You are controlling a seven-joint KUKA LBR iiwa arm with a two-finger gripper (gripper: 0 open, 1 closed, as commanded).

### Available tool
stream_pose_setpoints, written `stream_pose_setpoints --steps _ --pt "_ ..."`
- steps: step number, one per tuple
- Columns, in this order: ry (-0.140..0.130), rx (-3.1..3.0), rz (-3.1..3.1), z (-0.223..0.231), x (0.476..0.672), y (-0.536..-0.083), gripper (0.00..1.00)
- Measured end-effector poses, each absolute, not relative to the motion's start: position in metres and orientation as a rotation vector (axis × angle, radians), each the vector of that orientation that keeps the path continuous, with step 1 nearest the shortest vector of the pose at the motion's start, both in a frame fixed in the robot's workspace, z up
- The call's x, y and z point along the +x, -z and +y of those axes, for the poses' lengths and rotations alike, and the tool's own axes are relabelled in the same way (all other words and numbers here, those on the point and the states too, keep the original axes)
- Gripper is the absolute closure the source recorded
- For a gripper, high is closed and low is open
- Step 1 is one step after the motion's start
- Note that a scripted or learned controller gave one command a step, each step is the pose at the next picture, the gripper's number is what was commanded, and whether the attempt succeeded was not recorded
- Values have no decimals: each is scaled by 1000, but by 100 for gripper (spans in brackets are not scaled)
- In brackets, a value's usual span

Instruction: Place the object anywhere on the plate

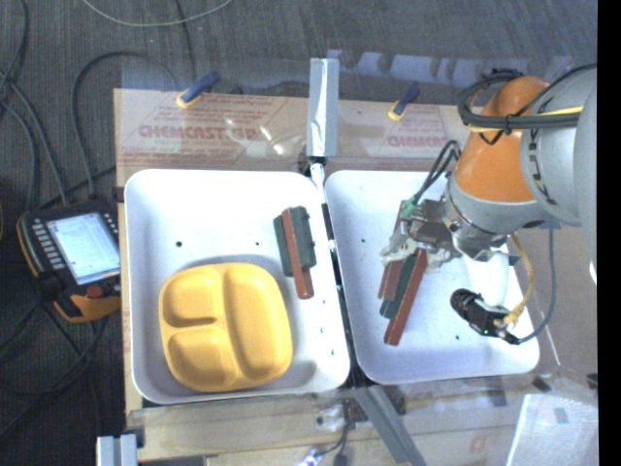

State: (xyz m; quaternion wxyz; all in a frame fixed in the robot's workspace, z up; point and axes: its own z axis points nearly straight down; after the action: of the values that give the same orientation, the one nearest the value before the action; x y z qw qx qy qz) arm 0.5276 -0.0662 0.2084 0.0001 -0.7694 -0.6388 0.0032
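Note:
A yellow plate (226, 323) with three compartments lies at the front of the left bin (146, 202). A long green and brown object (295, 249) rests in that bin against its right wall, just beyond the plate's far right corner. A second long brown and green object (401, 294) lies slantwise in the right bin (369, 192). My gripper (413, 245) hangs right over this second object's far end. Whether it touches the object is hidden by the wrist.
The grey and orange arm (514, 153) covers the right bin's far right part. A pendant with a lit screen (73, 250) lies left of the bench. Clamps and a clear sheet sit behind the bins.

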Motion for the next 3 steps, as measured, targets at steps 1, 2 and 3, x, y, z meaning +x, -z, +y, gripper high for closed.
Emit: stream_pose_setpoints --steps 1,2,3 --pt "-13 -2101 -2340 9 540 -182 100" --pt "-5 -1960 -2453 71 483 -214 100" --pt "-5 -1693 -2644 139 483 -214 100"
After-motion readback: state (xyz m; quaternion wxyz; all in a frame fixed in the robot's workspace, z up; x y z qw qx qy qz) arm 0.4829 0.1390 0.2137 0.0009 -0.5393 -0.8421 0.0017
